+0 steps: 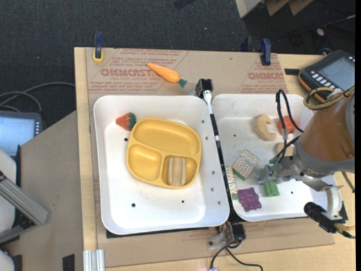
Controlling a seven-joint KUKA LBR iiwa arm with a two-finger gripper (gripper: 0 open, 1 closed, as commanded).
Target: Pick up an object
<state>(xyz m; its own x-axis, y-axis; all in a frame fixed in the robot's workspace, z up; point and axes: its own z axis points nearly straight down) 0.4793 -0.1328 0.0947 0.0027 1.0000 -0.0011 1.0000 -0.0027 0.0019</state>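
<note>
1. Where the right bin (293,210) comes nearest the camera, a purple knobbly toy (248,198) that looks like a bunch of grapes lies by the bin's near left corner.
2. Just right of it and slightly farther lies a small green block (272,189), the thing closest to the gripper. It is plain bright green, stubby and roughly rectangular. Its long axis seems to run near to far with a slight tilt, but it is too small to be sure which end leads.
3. The gripper (266,175) hangs directly over the far edge of the green block, at the end of the grey arm (327,143) that comes in from the right. Whether the gripper is clenched or released cannot be told, and nothing is seen grasped in it.
4. Left of the gripper, a small patterned card (245,163) lies tilted like a diamond.
5. In the left bin (113,196), a yellow divided plate (161,143) carries a pale tan item (176,171) in its near right compartment.
6. Farther back in the right bin rests a beige bread-like round (263,127), with a small orange piece (287,123) just beside it.
7. A red strawberry toy (126,121) sits at the plate's far left edge.
8. Beyond both bins, an orange carrot toy (164,73) lies on the bench (135,66), its green tip pointing right
</note>
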